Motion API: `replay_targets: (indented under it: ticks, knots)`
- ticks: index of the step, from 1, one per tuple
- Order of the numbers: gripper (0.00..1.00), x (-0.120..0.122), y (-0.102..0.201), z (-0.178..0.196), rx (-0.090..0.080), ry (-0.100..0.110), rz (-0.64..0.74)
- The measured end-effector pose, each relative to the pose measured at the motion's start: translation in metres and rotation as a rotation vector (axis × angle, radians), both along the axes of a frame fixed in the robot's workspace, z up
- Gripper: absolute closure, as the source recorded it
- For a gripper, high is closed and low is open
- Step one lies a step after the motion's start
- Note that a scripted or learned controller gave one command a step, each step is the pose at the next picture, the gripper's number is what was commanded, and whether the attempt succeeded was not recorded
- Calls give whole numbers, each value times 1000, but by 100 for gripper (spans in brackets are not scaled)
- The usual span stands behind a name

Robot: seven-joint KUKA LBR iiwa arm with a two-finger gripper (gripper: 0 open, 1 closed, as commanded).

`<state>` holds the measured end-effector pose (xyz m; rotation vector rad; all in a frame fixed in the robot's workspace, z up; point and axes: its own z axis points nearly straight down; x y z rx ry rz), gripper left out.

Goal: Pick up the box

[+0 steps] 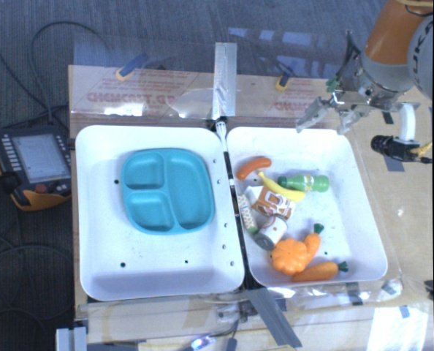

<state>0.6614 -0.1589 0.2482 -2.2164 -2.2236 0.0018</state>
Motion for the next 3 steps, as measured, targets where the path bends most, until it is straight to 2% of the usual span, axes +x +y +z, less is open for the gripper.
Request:
replay_targets:
  ticks: [1, 2, 3]
  knots:
    - [100, 0, 1, 9, -1, 1, 2]
    - [100, 7, -22, 140, -5, -1, -280]
    - [100, -35, -9, 147, -5, 0, -185]
